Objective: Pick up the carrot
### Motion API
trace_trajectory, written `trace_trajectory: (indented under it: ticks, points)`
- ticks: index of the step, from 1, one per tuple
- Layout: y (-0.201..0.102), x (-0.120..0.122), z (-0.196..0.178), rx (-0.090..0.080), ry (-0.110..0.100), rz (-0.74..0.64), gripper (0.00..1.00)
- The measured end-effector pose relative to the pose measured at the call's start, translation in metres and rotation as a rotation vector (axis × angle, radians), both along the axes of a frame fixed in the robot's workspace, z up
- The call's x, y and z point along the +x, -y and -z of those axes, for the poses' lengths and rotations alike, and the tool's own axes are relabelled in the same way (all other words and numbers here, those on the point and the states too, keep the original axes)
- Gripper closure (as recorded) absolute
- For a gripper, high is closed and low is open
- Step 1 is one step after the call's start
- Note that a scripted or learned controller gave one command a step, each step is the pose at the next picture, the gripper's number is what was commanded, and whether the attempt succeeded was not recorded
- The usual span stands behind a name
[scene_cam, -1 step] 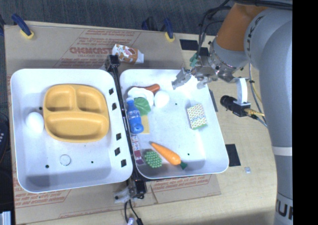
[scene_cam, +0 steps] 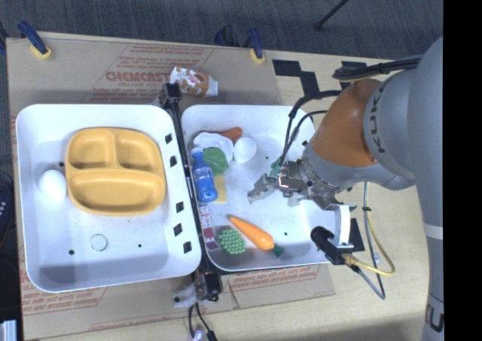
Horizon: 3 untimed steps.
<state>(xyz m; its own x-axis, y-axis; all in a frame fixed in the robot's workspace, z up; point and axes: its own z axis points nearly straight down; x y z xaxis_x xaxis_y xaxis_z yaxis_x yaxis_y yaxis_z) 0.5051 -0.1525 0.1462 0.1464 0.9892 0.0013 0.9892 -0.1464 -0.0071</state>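
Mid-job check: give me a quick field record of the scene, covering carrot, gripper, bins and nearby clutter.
carrot: lying in the right bin, near its front edge, green end toward the arm
gripper: over the right bin, above the carrot, nothing between its fingers
near carrot: green studded ball beside its tip
other items in right bin: blue bottle, white egg
left bin: yellow divided tray, white egg-shaped object

The grey arm [scene_cam: 392,136] reaches in from the right, its gripper [scene_cam: 260,189] hanging low over the right bin [scene_cam: 301,117].
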Motion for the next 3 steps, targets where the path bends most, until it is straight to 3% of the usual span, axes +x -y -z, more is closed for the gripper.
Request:
trace_trajectory:
  ticks: [1,2,3]
  points:
    - [-0.0437,-0.0295,0.0552,0.000,0.002,-0.010,0.00]
    - [-0.0433,-0.0296,0.0552,0.000,0.002,-0.010,0.00]
    - [-0.0437,-0.0291,0.0455,0.001,0.000,-0.015,1.00]
